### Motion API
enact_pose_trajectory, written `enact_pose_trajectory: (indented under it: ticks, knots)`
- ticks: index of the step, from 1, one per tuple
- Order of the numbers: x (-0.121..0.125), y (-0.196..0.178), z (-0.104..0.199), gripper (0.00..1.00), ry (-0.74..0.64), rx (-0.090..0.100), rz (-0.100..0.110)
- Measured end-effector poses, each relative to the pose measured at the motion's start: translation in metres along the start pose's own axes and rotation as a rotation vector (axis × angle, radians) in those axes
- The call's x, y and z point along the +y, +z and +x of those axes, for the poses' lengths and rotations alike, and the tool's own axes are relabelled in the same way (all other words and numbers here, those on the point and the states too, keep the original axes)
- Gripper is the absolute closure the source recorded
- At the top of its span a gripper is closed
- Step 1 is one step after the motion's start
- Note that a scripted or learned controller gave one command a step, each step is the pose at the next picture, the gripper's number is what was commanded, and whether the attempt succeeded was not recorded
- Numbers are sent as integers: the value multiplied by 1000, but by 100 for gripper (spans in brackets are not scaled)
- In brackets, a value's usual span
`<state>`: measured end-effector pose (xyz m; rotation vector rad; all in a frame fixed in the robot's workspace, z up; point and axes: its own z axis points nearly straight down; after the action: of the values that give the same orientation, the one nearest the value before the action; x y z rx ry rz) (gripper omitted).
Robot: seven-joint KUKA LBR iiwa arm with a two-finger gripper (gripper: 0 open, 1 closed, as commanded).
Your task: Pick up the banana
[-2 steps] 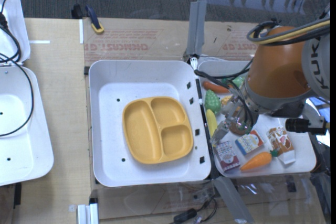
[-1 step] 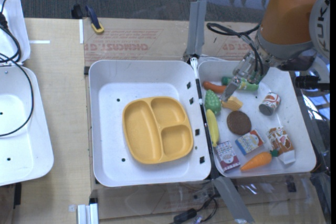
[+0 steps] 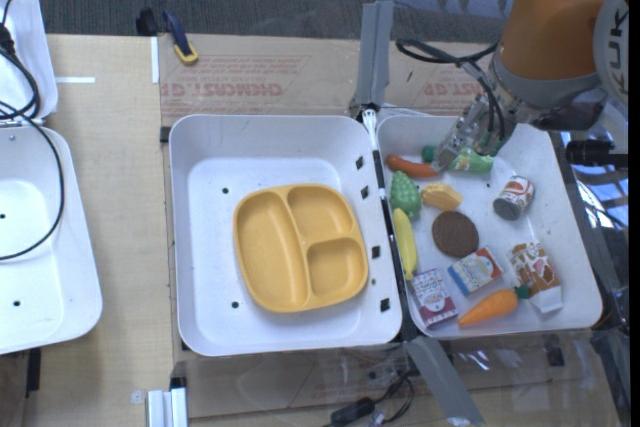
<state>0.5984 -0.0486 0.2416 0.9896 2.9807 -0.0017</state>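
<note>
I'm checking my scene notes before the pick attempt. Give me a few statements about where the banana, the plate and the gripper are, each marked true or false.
1. The banana lies in the right bin, along its left wall. True.
2. The yellow divided plate sits in the right bin. False: it is in the left bin.
3. The gripper is over the banana. False: it is at the far end of the right bin, near the green item.
4. A carrot lies near the right bin's front edge. True.
5. The brown disc is right of the banana. True.
</note>
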Motion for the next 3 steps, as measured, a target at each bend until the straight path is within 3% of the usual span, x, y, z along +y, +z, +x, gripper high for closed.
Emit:
enact_pose_trajectory:
  ticks: [1,2,3]
  knots:
    - [0,0,0,0,0,0,0]
    - [-41,50,59,0,-104,3,0]
    - [-29,51,-30,0,-109,0,-1]
